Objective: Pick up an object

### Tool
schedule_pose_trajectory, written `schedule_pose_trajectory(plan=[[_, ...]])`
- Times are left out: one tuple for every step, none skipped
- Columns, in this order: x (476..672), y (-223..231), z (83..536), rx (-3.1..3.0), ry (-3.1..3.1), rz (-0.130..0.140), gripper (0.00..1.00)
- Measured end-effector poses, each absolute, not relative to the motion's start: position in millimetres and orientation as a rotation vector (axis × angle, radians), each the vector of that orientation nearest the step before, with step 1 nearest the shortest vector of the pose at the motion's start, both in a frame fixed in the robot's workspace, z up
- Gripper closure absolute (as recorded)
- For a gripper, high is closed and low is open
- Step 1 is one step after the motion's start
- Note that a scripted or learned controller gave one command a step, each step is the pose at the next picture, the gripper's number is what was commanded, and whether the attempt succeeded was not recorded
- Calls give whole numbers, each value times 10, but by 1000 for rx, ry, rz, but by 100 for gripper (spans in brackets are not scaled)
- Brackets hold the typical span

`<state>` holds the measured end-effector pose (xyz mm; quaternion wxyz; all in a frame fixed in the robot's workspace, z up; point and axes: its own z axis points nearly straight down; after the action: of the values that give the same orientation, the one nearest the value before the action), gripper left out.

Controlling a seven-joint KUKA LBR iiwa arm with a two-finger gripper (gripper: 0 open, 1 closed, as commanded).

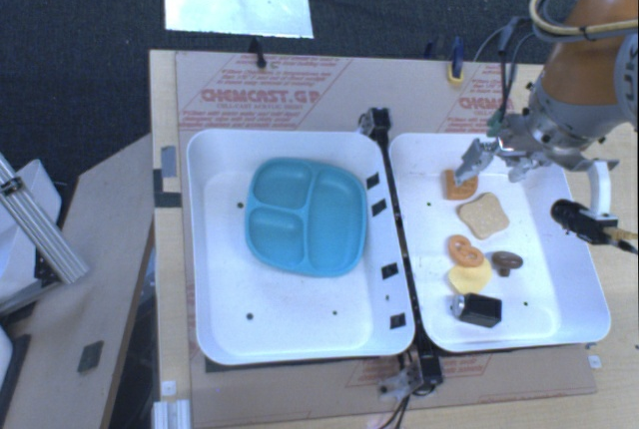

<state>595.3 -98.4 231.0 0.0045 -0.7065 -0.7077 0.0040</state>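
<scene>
Gripper (469, 165) over right bin (574, 317); its grasp cannot be told.
Two bins, one blue plate (305, 216), six small items; desk board reads "CHEMCAST GP".

White bins (215, 217); blue plate (305, 215). Right side: orange waffle (459, 185), tan toast (483, 215), orange pretzel (464, 250), yellow disc (469, 276), brown mushroom (506, 263), black box (478, 309). Board (300, 88) has red lettering.

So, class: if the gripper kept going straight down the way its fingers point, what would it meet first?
Most likely the orange waffle piece at the top of the right bin. The gripper points down-left at it, just above. Depth is unclear from a single view, so it may already be touching.
</scene>
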Motion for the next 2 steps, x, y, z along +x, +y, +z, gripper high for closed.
schedule_pose_trajectory(plan=[[5977,-983,2385,-2219,-2226,-1,0],[5999,-948,1763,-2217,-2222,3,0]])
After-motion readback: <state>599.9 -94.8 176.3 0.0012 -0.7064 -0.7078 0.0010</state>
